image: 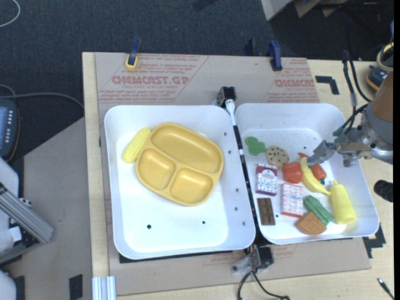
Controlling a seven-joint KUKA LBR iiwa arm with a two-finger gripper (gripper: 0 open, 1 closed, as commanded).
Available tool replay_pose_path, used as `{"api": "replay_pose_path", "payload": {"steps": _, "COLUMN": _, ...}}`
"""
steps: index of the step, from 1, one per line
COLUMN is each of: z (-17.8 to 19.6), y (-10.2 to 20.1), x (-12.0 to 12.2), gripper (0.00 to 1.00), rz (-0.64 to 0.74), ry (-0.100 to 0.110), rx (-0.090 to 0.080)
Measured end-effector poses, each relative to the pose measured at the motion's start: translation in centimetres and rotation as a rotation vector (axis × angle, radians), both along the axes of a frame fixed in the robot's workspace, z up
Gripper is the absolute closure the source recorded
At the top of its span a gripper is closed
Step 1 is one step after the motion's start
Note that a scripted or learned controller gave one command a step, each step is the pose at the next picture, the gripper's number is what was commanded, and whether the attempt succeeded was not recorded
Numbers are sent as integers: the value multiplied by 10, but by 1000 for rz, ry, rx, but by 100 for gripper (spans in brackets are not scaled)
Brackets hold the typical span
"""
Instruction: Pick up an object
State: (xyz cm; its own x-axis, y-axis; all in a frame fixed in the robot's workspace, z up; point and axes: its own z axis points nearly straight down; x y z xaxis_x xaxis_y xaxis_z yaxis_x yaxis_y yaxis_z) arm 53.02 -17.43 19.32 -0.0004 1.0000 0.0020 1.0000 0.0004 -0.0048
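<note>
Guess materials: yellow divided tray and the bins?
Yellow divided tray: looks like molded plastic, matte to satin, one even colour with soft rounded compartment edges. Left bin and right bin: probably thin formed white plastic, smooth with a slight sheen and rolled rims; painted metal can't be ruled out.

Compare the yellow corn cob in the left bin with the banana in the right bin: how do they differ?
The corn cob lies beside the yellow divided plate, apart from other toys; the banana sits amid crowded toy food. The corn cob looks straight and ridged; the banana is curved and smooth. The corn cob is thicker, the banana slimmer. Both are yellow and lie flat.
</note>
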Motion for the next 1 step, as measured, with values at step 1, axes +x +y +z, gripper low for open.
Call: {"api": "replay_pose_path", "payload": {"steps": 1, "z": -44, "y": -3, "x": 2, "gripper": 0, "rz": 0, "ry": 0, "rx": 0}}
